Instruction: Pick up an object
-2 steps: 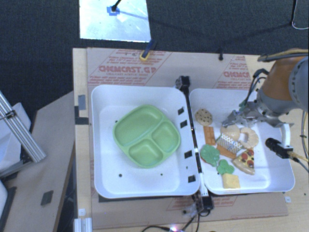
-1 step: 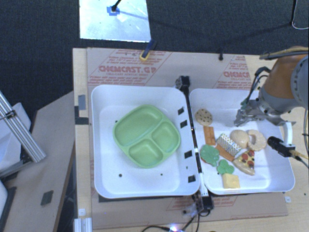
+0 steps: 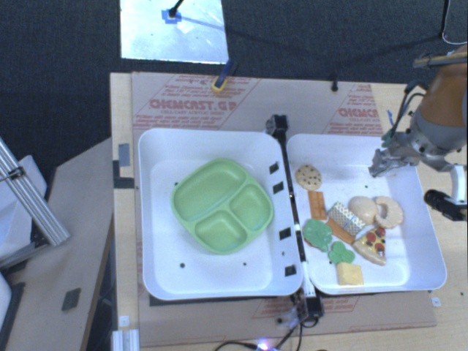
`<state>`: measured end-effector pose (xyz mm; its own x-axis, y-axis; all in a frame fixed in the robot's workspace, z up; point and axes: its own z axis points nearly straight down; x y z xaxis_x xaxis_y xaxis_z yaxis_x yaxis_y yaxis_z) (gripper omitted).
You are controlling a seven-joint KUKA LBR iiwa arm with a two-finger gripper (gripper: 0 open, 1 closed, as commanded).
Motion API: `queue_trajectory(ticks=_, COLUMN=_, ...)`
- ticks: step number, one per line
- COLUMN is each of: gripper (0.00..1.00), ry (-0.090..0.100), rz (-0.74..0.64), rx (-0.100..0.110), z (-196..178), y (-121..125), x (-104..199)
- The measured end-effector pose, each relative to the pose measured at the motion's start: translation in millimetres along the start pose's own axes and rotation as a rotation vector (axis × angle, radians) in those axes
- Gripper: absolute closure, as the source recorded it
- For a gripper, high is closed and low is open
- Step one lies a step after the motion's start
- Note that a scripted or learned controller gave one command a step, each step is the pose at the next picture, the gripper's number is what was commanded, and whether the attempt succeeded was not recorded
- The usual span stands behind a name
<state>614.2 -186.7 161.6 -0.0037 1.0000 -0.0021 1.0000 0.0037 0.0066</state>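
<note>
The right bin (image 3: pixel 417 269) holds several toy foods: a chocolate-chip cookie (image 3: pixel 308 175), an orange strip (image 3: pixel 317 205), a checkered wrapped piece (image 3: pixel 345 217), a pale bun (image 3: pixel 363 209), a bagel ring (image 3: pixel 390 211), a pizza slice (image 3: pixel 373 246), two green leafy pieces (image 3: pixel 317 234) and a yellow cheese block (image 3: pixel 350 273). My gripper (image 3: pixel 385 161) hangs over the bin's upper right part, above and to the right of the bun, with nothing seen between its fingers. The arm's orange band (image 3: pixel 447 101) is at the right edge.
The left bin (image 3: pixel 157 196) holds a green three-compartment plate (image 3: pixel 221 205). A black divider (image 3: pixel 287 196) runs between the bins. A shiny metal sheet (image 3: pixel 173 20) lies beyond the bench. A black part of the arm (image 3: pixel 446 202) juts over the right bin's rim.
</note>
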Motion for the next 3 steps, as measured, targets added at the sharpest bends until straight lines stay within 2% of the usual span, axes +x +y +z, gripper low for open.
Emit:
queue_trajectory(ticks=1, gripper=1.00, ry=0.000, rz=-0.001, rx=0.000, z=-47.8, y=8.3, x=-5.6)
queue_trajectory(ticks=2, gripper=1.00, ry=0.001, rz=-0.001, rx=0.002, z=-64.1, y=9.5, x=-5.8)
queue_trajectory(ticks=3, gripper=1.00, ry=0.002, rz=-0.003, rx=0.006, z=-60.9, y=-0.9, x=37.0)
